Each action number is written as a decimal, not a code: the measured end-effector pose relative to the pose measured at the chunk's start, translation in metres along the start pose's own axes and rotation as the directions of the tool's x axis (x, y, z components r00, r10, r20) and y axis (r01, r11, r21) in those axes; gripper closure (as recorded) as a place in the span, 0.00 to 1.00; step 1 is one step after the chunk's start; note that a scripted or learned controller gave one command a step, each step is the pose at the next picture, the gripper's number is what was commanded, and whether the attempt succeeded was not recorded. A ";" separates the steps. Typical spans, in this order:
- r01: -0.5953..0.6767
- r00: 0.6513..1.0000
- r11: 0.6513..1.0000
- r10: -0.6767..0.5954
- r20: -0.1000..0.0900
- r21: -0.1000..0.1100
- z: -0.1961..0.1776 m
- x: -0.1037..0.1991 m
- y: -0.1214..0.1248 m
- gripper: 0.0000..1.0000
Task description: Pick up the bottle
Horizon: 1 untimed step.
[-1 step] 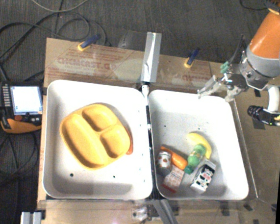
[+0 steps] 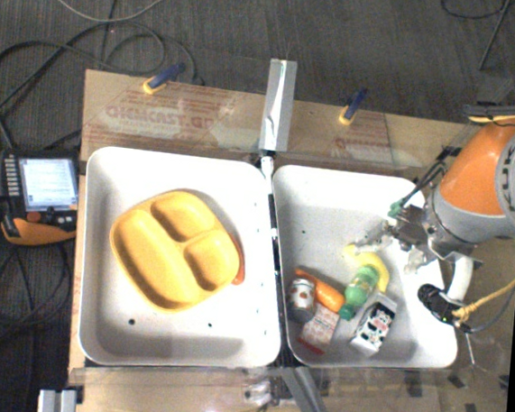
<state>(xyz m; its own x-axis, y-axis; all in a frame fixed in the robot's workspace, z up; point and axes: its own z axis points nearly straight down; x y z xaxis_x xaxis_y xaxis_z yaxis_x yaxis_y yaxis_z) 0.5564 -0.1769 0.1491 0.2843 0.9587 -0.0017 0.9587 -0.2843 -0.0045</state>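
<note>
The bottle (image 2: pixel 364 286) is small and green with a yellowish upper part. It lies in the right bin (image 2: pixel 330 203), near the front, between an orange carrot (image 2: pixel 326 294) and a white carton (image 2: pixel 374 325). My gripper (image 2: pixel 398 229) hangs over the right bin's right half, just above and to the right of the bottle. It sits close to a yellow banana-like piece (image 2: pixel 365 251) that lies against the bottle's far end. The grey wrist and orange band (image 2: pixel 482 181) hide part of the bin's right rim. Nothing visibly hangs from the gripper.
A silver can (image 2: pixel 301 295) and a red-and-white packet (image 2: pixel 320 328) lie left of the bottle. The left bin (image 2: pixel 92 321) holds a yellow divided tray (image 2: pixel 176 247). A black-tipped cable fitting (image 2: pixel 437 300) hangs by the right bin's right wall.
</note>
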 end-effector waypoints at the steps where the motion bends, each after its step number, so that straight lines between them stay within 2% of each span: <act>1: -0.065 0.998 0.998 0.065 -0.001 -0.015 0.059 0.009 -0.013 0.00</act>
<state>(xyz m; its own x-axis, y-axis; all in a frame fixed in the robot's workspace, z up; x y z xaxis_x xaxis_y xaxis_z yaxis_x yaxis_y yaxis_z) 0.5458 -0.1645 0.0904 0.3465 0.9381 -0.0007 0.9380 -0.3465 0.0106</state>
